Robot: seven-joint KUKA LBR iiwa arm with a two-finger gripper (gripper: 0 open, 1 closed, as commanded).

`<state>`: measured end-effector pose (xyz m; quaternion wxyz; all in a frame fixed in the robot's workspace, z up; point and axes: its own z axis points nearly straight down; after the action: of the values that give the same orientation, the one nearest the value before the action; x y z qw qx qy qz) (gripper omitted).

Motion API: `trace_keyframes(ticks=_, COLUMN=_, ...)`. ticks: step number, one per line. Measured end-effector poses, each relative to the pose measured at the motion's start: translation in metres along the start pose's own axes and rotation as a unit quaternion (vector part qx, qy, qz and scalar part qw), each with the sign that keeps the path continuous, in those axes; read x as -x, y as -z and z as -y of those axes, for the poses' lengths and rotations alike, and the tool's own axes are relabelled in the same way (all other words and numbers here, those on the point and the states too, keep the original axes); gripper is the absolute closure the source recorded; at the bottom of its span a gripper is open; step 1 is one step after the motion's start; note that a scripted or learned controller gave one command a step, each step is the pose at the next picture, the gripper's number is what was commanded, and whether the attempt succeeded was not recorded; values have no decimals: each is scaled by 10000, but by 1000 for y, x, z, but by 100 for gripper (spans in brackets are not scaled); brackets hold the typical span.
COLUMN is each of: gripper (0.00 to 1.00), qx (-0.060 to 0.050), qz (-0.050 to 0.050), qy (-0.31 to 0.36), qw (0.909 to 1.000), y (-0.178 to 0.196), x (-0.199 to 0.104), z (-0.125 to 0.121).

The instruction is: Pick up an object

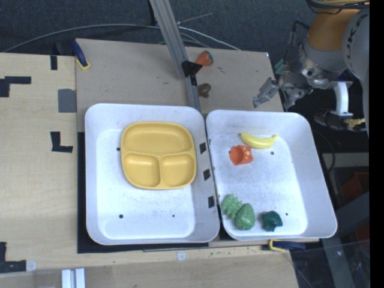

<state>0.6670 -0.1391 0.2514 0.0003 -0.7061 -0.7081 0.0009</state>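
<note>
Yellow plastic banana lies near the back wall of the right white bin, just above a small orange plastic cup. The gripper hangs outside the back rim with fingers parted and nothing between them. Risk, in my judgement: descending so near the wall could clip the rim or nudge the cup. Mid-bin floor offers open room.

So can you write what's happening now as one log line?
arm: above right bin's far edge | holding: nothing | banana, orange cup: in bin
</note>
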Motion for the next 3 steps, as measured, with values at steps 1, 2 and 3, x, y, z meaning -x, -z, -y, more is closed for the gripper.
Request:
trace_keyframes(ticks=1, gripper=0, qx=-1, qz=2, qy=-1, qw=10000, y=0, x=0, z=0)
trace_keyframes(ticks=2, gripper=0, qx=-19, qz=1, qy=2, qw=10000, y=-44, x=-4, z=1)
trace_keyframes(ticks=3, gripper=0, qx=-32, qz=-3, qy=-2, qw=10000, y=-109, x=-6, z=4)
